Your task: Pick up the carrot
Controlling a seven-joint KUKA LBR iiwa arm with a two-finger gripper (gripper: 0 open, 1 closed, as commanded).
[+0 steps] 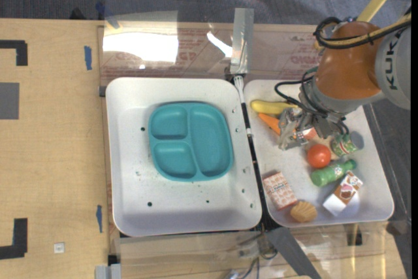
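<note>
Diagonally, carrot (268, 121) points upper-left.

The grey arm (392, 62) enters from three o'clock, its orange band (346, 68) bulking at about two o'clock of the view. Below the band the wrist points down and toward nine o'clock — the gripper (297, 129) hangs at its end, metal parts crowded together — too cluttered to read how the tips stand.
</note>
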